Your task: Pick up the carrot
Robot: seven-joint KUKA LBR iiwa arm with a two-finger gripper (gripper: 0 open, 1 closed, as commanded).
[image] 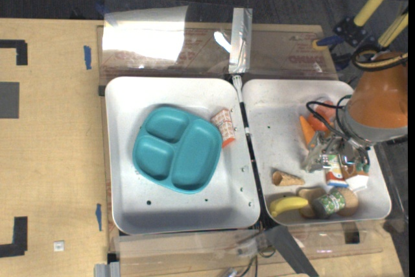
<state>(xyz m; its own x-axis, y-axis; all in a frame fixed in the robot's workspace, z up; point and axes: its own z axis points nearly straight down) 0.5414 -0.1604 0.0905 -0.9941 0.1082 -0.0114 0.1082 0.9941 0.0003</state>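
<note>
Orange and tapered, the slim plastic carrot [306,128] lies in the right-hand shallow white bin [272,107], towards its far side, with its tip pointing roughly nearward. Your grey arm with the orange band [382,100] reaches in from the right, and the pincer [324,154] hangs low just near and to the right of the carrot, close beside it; whether it is released or clenched you cannot tell, since clutter hides its tips. To do this step well, you would likely shift it a touch left and farther, line it across the carrot's narrow width, and descend onto its middle. Keep clear of the brown cone-shaped piece [286,178] and yellow toy banana [289,205] nearer you.
</note>
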